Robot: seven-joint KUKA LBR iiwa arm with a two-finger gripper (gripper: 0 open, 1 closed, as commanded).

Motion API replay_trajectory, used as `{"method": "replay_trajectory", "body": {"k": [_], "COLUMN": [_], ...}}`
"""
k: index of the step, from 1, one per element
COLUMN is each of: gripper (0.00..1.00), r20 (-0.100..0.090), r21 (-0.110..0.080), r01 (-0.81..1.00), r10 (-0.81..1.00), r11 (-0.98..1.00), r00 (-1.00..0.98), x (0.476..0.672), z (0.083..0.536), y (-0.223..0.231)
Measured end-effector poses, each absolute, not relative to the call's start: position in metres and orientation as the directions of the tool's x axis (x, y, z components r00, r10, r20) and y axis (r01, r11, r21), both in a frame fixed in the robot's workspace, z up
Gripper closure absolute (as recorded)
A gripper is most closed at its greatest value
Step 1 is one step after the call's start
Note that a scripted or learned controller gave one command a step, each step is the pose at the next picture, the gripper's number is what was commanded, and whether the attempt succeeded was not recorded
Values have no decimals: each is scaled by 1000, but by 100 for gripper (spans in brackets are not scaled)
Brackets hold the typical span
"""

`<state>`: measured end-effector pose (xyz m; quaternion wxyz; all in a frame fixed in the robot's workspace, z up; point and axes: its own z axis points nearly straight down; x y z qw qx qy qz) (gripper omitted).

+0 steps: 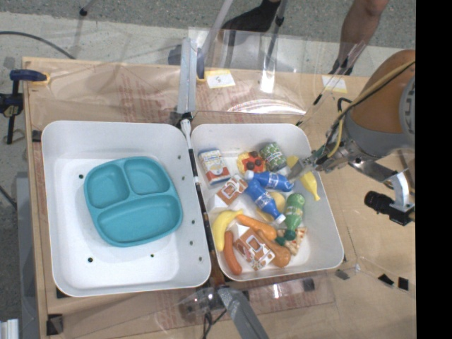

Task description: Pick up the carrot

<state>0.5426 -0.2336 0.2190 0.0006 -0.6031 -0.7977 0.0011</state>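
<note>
Carrot [256,225] lies low-centre in rt bin [326,240], btwn banana [223,224] & blue bottles [267,193]. Gripper [302,166] hovers at bin's upper-rt edge (can't tell if fingers open or shut), nothing visibly held. Teal plate [131,199] sits in left bin [62,265].

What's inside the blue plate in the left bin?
The blue plate has three sections, and all three look bare. It sits in the left bin. All the toy food, including the carrot, lies in the right bin. The plate hides the bin floor beneath it.
</note>
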Motion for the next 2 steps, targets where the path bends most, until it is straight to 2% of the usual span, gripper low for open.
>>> {"method": "replay_trajectory", "body": {"k": [1,2], "gripper": [0,0], "r20": [0,2], "r21": [-3,-2], "r01": [962,931], "r10": [962,931], "r11": [273,364], "r00": [-273,-364], "x": [543,543], "z": [219,85], "y": [-233,-194]}}
